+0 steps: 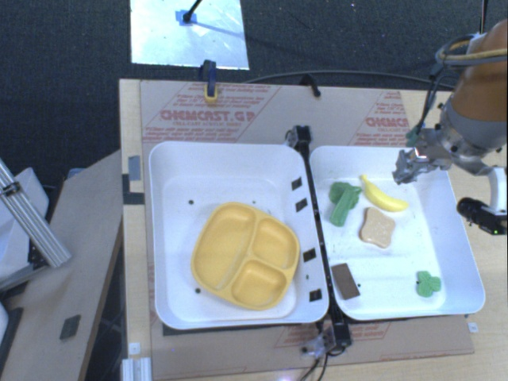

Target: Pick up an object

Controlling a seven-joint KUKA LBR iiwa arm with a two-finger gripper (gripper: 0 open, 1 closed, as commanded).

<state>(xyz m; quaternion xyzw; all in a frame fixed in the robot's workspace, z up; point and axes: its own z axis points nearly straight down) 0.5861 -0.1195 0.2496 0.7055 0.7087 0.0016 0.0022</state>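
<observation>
My pincer (406, 167) hangs over the right bin (460, 236), just up and right of the yellow banana (384, 195); whether it is open or closed I cannot tell. Toast slice (378, 228) lies just below the banana, green piece (344, 202) just beside it on the left

Both white bins (238, 165) look like smooth glossy plastic, the yellow tray (244, 254) is matt plastic, and the desk (95, 213) looks like plain wood.
</observation>
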